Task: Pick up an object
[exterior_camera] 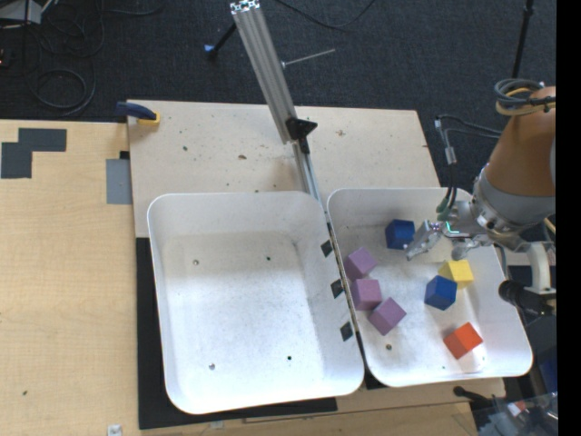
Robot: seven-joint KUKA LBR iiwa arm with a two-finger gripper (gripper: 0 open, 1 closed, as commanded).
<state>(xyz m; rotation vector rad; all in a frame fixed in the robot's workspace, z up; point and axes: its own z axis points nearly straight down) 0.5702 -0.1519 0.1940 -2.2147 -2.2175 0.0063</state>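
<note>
the counter (54, 271) is pale wood, with a lighter, speckled board (236, 148) laid across its 12 o'clock part. two shallow white bins sit side by side on it: the left bin (168, 334) toward 6 o'clock, the right bin (508, 357) touching it toward 4 o'clock. a black mat (145, 334) shows under the left bin. grey patches (118, 182) mark the wood at 10 o'clock, and a blue-and-yellow clamp (138, 113) grips the board's edge at 11 o'clock.
</note>
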